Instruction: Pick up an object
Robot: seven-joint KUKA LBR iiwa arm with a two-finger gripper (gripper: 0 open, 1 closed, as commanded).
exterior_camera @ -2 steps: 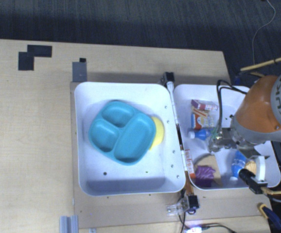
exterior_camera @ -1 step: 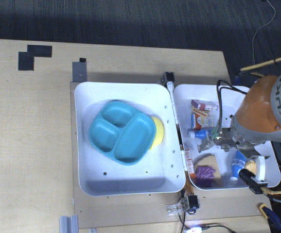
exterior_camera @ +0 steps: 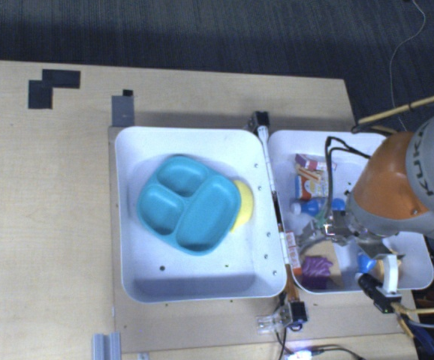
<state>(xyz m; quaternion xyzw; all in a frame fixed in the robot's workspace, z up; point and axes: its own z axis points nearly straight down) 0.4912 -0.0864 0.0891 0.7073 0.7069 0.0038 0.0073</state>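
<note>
Closest below the camera sits my orange-banded wrist (exterior_camera: 386, 182), hanging over the right bin (exterior_camera: 420, 272), with my jaws (exterior_camera: 330, 227) low among the clutter; whether they are spread or pressed together I cannot tell. Just beside them lies a small purple object (exterior_camera: 318, 268) in the bin's near corner, my likeliest target. I judge it light and soft, so I'd pinch across its middle. Further back lie a printed packet (exterior_camera: 311, 177) and a blue-capped item (exterior_camera: 314, 205). Over in the left bin (exterior_camera: 138, 276), a blue divided tray (exterior_camera: 189, 203) covers something yellow (exterior_camera: 245, 202): stiff, slick, awkwardly wide.
</note>
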